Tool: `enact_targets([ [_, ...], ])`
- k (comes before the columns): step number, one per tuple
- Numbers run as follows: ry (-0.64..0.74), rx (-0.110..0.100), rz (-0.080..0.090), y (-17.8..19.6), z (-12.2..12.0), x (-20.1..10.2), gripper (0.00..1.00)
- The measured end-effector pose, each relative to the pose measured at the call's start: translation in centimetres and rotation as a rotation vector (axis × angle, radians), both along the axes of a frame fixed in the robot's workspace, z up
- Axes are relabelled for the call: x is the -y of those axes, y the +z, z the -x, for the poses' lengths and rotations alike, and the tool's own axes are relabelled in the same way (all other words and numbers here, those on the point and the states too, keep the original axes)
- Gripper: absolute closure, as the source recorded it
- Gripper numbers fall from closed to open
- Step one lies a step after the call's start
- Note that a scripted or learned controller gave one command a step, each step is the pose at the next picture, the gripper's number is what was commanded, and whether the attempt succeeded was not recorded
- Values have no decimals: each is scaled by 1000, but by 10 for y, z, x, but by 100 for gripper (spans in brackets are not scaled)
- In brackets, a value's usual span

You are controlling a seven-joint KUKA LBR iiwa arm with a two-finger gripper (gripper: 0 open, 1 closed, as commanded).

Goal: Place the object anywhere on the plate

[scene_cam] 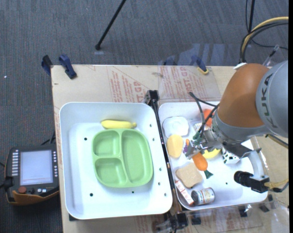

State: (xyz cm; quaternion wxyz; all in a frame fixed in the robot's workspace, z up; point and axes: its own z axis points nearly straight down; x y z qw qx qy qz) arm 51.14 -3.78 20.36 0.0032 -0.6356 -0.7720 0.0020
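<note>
Lower right of frame, nearest the lens: small can [203, 196] lying on its side, toast slice [189, 176] just above it, both in the right bin [255, 198]. My jaws [199, 145] sit low over the clutter mid-right, by the carrot [200, 162]; can't tell how far they're open or if they grip anything, wrist blocks it. Carrot is my guess at the object: looks light, stiff plastic, smooth and slippery, best pinched across its orange middle. Green plate [122, 158] waits in the left bin [71, 130], banana [118, 124] just above it.
</note>
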Motion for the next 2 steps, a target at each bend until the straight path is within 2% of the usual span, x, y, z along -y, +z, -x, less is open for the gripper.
enact_targets([
  [1,-55,1,0,-11,-26,-75,100],
  [2,-241,4,2,65,17,-131,100],
])
